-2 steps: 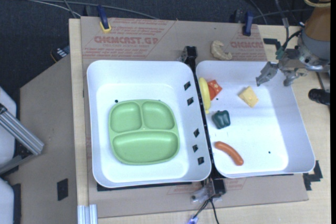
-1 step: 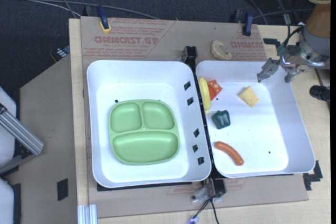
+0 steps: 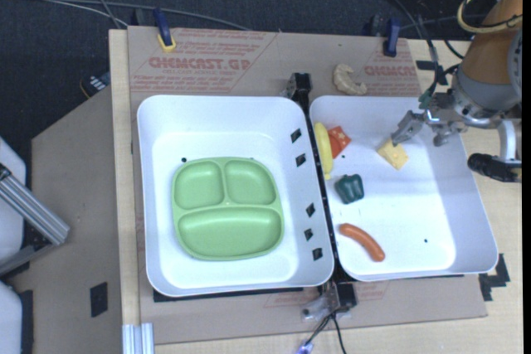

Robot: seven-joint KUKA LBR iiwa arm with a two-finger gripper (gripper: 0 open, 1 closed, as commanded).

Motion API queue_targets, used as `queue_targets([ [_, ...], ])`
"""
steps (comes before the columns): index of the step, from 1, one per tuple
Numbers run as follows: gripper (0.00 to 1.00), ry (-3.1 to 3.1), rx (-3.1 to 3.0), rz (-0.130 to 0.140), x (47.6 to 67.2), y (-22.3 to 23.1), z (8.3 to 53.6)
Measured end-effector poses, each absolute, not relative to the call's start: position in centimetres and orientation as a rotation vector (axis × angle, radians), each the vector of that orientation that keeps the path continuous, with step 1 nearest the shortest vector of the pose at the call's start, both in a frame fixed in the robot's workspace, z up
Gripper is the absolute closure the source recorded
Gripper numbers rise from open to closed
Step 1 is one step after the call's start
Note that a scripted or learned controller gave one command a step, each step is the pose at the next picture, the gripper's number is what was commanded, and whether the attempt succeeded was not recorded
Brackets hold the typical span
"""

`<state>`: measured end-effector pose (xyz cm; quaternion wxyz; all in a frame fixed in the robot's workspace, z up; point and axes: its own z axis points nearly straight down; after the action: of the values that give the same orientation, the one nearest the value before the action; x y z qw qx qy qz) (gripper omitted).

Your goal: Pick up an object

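Note:
The right bin (image 3: 452, 220) holds several small objects. A yellow cheese wedge (image 3: 394, 154) lies near its back middle. A yellow banana (image 3: 322, 147) and a red piece (image 3: 338, 140) rest against the left wall. Lower down are a green pepper (image 3: 349, 189) and an orange-red sausage (image 3: 362, 242). My gripper (image 3: 423, 131) hangs over the back right of this bin, open, with nothing between its fingers. Its left finger (image 3: 406, 128) is just above and to the right of the cheese wedge.
The left bin (image 3: 158, 178) holds a green divided plate (image 3: 227, 207). A beige lump (image 3: 349, 79) sits on the cardboard behind the right bin. Blue clamps (image 3: 165, 35) grip the back edge of the board. The grey arm with its orange band (image 3: 489, 54) comes in from the right.

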<state>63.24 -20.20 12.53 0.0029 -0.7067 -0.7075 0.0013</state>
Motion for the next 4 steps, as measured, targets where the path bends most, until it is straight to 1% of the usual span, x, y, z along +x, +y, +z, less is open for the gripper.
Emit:
queue_targets([
  [1, 0.0, -2.224, -2.221, -0.007, 63.5, -20.2, 9.0],
  [2, 1.0, -2.233, -2.224, -0.016, 63.9, -20.1, 10.5],
  [3, 1.0, -2.225, -2.226, -0.004, 63.2, -20.7, 15.6],
  [4, 1.0, -2.228, -2.224, -0.004, 63.9, -21.4, 20.5],
])
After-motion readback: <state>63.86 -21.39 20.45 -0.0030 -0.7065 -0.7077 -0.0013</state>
